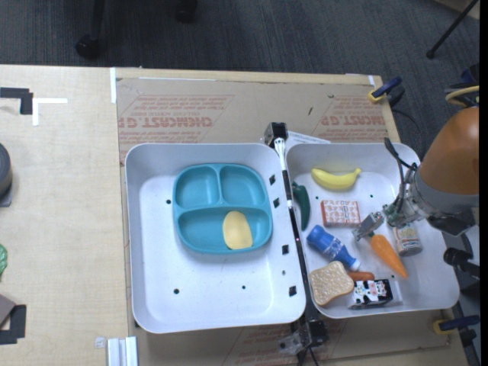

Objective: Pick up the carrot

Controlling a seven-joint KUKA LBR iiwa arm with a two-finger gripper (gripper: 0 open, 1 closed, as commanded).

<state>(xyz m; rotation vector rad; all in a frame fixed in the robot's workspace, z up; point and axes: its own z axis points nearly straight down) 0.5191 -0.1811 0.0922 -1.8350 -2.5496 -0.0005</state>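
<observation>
From the camera above the bench, you see the carrot [388,255] lying in the right bin [435,284], toward its right side, slanted with its fat end up-left and its tip down-right. It looks like a toy: light, stiff and smooth, so it will likely roll or squirt out if you pinch near the tapered tip; take it across the thick upper half, with the fingers set square to its long axis. A small can [409,239] stands just beside it on the right, touching or nearly so, which leaves little room for a finger on that side. A blue bottle [332,247] lies to its left, toast [331,283] and a black-and-white carton [373,293] below-left, a snack box [340,213] and banana [336,177] above. The gripper [375,226] hangs just above-left of the carrot's fat end, near but not around it; you cannot tell how wide the fingers stand, and nothing shows between them. You would judge the grasp not yet made: the gripper needs to shift slightly down-right over the thick end. The left bin [152,296] holds a blue tray [200,197] with a yellow piece [237,230] in it.
</observation>
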